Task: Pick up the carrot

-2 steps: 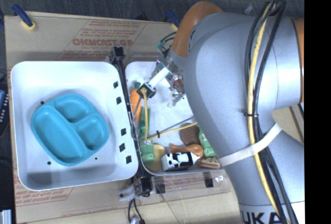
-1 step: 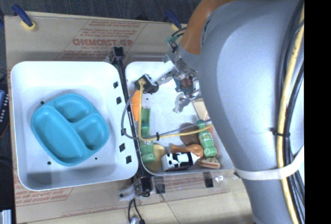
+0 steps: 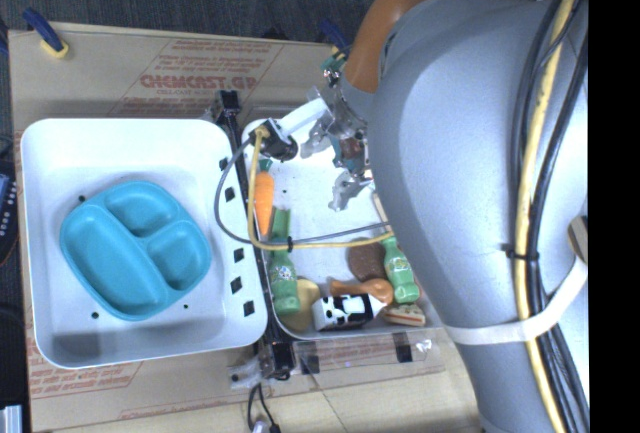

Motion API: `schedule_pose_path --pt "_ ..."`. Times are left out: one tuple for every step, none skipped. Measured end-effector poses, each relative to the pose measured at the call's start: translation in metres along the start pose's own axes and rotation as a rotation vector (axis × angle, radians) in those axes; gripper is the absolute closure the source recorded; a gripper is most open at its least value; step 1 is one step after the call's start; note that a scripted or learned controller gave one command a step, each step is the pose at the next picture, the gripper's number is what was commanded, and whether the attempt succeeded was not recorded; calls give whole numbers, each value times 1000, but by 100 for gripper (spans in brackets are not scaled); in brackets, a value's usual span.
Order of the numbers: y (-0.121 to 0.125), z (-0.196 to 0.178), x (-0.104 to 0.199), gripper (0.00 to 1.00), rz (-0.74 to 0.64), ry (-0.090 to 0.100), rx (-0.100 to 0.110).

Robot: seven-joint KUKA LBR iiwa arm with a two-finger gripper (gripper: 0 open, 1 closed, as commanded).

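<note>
Carrot (image 3: 263, 202): one, lying along the left wall of the right bin (image 3: 300, 331), apart from the gripper (image 3: 343, 161), which hangs nearer the bin's middle; grip state cannot be told. Green bottles: two, one (image 3: 283, 283) just below the carrot, one (image 3: 399, 273) toward the right edge. Blue divided plate (image 3: 135, 246): one, in the left bin (image 3: 60, 146).
</note>
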State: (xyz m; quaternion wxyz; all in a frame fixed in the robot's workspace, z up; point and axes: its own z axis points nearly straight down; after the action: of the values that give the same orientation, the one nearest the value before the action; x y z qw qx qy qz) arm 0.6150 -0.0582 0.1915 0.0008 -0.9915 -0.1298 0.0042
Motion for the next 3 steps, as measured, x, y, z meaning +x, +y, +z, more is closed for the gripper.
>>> schedule_pose_path --pt "24 97 -76 0 -155 -11 5" --pt "34 23 -13 0 51 4 5" --pt "30 102 -27 0 18 -5 4"
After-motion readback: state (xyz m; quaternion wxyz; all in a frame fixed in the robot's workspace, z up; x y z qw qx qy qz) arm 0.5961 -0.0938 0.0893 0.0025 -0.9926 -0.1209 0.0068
